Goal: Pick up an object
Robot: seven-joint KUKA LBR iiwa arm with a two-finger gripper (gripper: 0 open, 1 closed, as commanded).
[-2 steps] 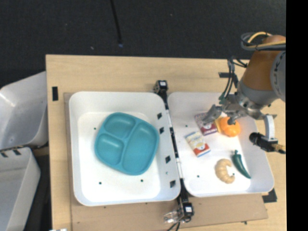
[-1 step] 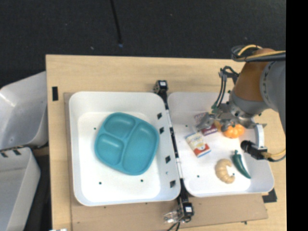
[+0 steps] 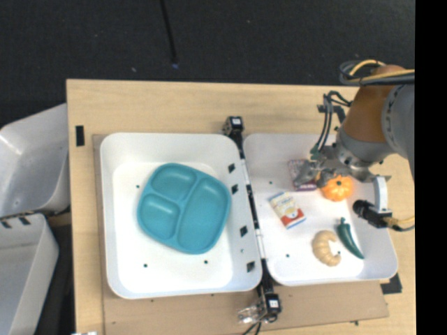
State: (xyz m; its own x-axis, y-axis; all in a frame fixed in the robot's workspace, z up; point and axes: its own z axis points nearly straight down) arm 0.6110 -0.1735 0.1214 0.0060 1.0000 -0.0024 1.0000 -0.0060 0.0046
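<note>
Here the hand [image 3: 306, 174] hovers beside the orange fruit [image 3: 336, 188].

Teal plate [image 3: 184, 207] in white left bin [image 3: 126, 271]. In white right bin [image 3: 279, 264]: orange pumpkin [image 3: 337, 188], dark green pepper [image 3: 348, 238], beige croissant [image 3: 326, 247], white box [image 3: 287, 209] with blue print and red edge. Grey arm [image 3: 380, 117], orange band. Pale wood bench [image 3: 174, 103].

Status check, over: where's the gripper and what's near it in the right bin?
Gripper low in right white bin, beside small orange pumpkin. Nothing seen between its fingers. Small snack carton, tan pastry, green pepper lie close by.
</note>
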